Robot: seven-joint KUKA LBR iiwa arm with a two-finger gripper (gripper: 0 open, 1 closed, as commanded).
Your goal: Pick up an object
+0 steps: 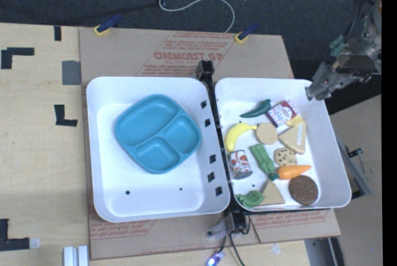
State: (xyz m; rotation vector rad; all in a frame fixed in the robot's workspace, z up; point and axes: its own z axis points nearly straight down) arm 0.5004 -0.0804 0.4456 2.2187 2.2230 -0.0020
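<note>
Two white bins side by side on cardboard sheet (186, 54). Left bin (102, 134): blue divided plate (157, 133), lying flat near centre.

Right bin (332, 153): heap of toy food. Green pepper (255, 110) near top, red packet (280, 113) just beside it to the right. Banana (237, 133) at left, touching round tan biscuit (267, 133). Cheese wedge (294, 136) right of biscuit. Small can (240, 163) below banana, green pod (263, 158) just beside it. Cookie (285, 156) above carrot (293, 170). Brown patty (303, 189) in lower right corner; tan wedge (272, 193) and leafy green (250, 199) along bottom edge.

Gripper (316, 90) at upper right corner of right bin, hanging over the rim, tilted down and leftward, well apart from the food. Nothing seen between fingers. How far open: cannot tell, tips too small and dark. Arm (360, 41) entering from right, above dark floor.

White cable (192, 4) looping across dark floor beyond the bench. Two clamps, yellow and blue, at top corners of cardboard.
</note>
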